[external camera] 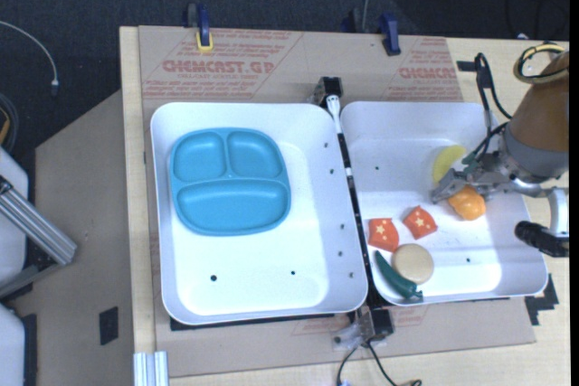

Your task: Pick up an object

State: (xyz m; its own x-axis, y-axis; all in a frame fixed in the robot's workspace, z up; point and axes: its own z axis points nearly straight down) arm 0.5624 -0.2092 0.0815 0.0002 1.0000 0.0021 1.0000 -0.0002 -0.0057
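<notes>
Nearest the camera, at about five o'clock in the view, the right bin (507, 285) carries a small cluster along its front edge: a beige ball (413, 263) resting against a green curved piece (398, 277) that hugs the bin's corner, probably because loose items roll down to that rim. Just behind them sit two red chunks (384, 233) and (421, 221), close together but apart from the ball, each open enough for a top-down grab.

Moving back toward three o'clock, here's the action: the tool (457, 185) is down inside the bin, right at an orange piece (469, 204) and beside a yellow piece (448, 163). The orange piece lies just below the tip, seemingly touching it, though I can't tell whether it sits between the fingers, nor how the fingers are set. My read is that it's the likely target, low approach from the right side where the arm (543, 131) reaches in.

Across at nine o'clock, the left bin (253, 285) has a blue divided plate (232, 180) lying flat, well apart from everything else, a plausible drop spot.

Farthest back, blue clamps (203, 24) pin the brown board (271, 59) to the surface, keeping it from sliding.
</notes>
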